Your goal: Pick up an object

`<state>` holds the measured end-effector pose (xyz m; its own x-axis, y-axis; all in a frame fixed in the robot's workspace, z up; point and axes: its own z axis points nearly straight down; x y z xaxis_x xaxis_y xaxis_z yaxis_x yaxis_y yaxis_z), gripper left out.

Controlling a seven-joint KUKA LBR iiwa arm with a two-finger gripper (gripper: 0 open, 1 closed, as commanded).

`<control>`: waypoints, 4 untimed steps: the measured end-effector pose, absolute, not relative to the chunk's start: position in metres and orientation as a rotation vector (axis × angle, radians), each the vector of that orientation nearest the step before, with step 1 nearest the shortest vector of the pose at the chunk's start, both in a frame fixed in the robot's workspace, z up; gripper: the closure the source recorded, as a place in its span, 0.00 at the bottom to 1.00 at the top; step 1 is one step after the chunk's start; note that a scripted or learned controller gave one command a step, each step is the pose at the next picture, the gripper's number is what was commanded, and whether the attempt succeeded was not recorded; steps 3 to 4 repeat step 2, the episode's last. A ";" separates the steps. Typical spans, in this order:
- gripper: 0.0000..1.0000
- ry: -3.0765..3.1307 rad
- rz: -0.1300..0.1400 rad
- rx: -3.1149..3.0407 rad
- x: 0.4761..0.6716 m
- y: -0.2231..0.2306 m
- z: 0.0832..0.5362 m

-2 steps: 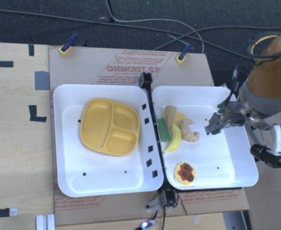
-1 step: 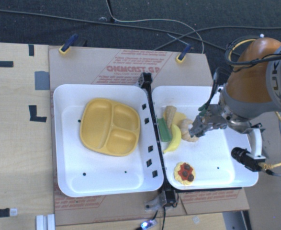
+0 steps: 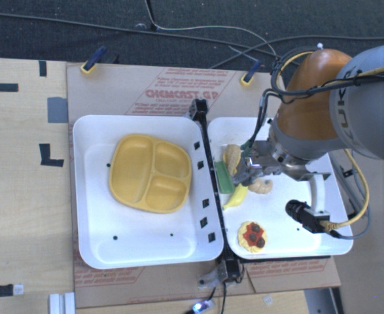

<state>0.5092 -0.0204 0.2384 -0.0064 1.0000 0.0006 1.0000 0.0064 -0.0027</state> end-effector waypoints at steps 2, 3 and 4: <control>1.00 -2.228 0.002 -2.213 0.505 0.080 0.239; 1.00 -2.228 0.002 -2.213 0.505 0.080 0.239; 1.00 -2.228 0.002 -2.213 0.505 0.080 0.239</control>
